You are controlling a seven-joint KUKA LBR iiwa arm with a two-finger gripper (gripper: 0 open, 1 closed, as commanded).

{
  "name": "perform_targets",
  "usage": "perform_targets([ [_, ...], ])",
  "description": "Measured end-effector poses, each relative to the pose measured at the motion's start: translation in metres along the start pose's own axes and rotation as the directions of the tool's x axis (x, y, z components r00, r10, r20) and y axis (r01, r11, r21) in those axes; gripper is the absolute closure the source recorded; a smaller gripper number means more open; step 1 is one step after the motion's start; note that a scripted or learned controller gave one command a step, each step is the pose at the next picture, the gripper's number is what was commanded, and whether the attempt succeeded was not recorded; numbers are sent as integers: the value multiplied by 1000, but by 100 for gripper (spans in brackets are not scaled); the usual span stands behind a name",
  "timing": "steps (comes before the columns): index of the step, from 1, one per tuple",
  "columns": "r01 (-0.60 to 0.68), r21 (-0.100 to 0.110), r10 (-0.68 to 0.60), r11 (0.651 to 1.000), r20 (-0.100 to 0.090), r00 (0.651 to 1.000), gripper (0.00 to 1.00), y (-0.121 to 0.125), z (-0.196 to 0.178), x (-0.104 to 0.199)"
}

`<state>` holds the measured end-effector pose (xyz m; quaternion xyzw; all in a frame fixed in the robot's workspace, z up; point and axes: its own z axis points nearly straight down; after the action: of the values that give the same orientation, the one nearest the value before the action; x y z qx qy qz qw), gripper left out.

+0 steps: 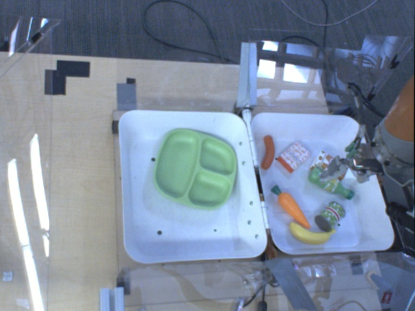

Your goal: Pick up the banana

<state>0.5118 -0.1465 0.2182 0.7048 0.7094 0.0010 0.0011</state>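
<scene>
The banana (310, 234) lies near the right bin's (373, 238) front edge; the end effector (358, 162), grip state unclear, should descend squarely over its middle.

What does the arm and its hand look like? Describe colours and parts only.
The arm enters from the right: a rounded grey body with an orange band above the wrist. Its hand is a small cluster of dark and silvery metal parts, too small here to make out finer detail.
</scene>
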Motion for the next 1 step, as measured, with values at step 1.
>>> perform_targets([
  [1,-98,-2,98,995,-1,995,0,-13,120,57],
])
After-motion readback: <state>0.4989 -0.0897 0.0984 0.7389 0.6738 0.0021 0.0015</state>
